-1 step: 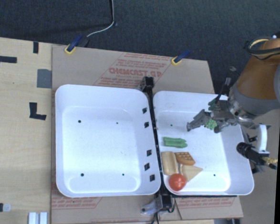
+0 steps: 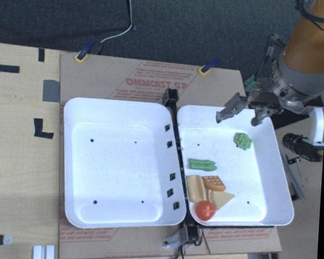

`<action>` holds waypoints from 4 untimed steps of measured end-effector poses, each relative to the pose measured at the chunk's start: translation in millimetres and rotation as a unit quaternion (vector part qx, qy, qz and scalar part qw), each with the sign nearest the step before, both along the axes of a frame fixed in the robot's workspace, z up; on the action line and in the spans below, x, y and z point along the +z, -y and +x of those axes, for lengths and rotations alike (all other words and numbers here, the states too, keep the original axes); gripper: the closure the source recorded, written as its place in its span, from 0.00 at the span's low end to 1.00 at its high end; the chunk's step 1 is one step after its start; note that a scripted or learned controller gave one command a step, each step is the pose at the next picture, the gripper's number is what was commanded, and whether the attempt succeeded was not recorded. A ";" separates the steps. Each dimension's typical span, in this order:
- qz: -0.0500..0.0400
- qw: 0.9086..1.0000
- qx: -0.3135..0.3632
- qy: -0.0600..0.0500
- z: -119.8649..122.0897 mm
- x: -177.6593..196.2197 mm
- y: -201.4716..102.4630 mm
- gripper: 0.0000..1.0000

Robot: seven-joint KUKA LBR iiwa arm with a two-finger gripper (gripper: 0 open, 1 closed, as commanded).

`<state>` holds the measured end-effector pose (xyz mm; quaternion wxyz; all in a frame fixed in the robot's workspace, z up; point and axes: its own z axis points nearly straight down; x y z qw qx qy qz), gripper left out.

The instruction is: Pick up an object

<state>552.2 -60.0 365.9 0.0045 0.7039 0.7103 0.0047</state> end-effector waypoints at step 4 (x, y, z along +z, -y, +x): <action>0.004 1.000 0.001 -0.002 -10.3 37.7 -298.3 0.00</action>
